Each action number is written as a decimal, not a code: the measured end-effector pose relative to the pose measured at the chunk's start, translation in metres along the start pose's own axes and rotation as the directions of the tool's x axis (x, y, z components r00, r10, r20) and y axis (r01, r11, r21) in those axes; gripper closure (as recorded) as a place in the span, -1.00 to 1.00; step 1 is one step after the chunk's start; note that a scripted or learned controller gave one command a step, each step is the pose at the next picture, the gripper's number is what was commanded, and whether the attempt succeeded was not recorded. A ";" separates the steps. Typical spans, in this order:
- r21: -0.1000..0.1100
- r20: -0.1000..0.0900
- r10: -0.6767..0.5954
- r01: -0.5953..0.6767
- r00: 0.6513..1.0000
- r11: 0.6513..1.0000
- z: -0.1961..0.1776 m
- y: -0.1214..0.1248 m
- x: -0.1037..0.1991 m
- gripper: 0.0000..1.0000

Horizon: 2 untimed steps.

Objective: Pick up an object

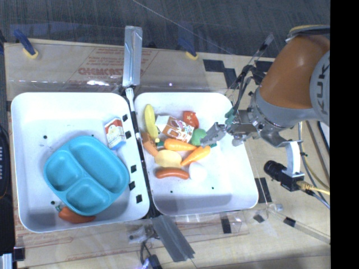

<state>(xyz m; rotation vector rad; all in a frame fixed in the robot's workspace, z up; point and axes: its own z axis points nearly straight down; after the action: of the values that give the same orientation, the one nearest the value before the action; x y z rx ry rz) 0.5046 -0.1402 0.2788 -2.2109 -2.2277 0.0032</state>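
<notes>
Toy food of glossy moulded plastic, heaped at the left half of the right shallow white plastic bin [235,190]: a curved yellow banana [150,120] along the left wall, a printed red-and-white carton [178,130] lying flat beside it, a round red tomato-like piece [190,118] at the far side of the heap, a small green piece [197,138] just right of the carton. Below these, two tapered orange carrots [188,151] crossing one another, a pale yellow rounded lump [168,158], a smooth red-brown sausage [172,174] nearest the camera, and a white egg-like shape [197,171] touching its right end.

Grey two-finger metal gripper [216,133] low at the right edge of the heap, just beside the green piece and the upper carrot's tip; nothing visibly pinched between its fingers, and whether they are spread or pressed together cannot be told. Behind it, a bulky grey wrist with a smooth orange band [294,74] and loose black cables.

In the left white bin [28,122]: a matte sky-blue divided tray [86,174] with three rounded compartments, tilted; a small red-and-white printed carton [114,133] near the dividing wall; an orange-red rounded piece [74,215] partly hidden under the tray's near edge.
</notes>
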 end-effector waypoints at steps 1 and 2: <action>-0.002 0.002 -0.127 0.127 0.992 0.992 0.027 0.026 -0.039 -1.00; 0.002 0.000 0.335 -0.335 0.942 0.942 0.027 -0.020 -0.071 -1.00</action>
<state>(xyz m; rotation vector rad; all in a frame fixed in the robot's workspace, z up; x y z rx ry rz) 0.4855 -0.2108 0.2523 -2.5566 -1.8182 0.0058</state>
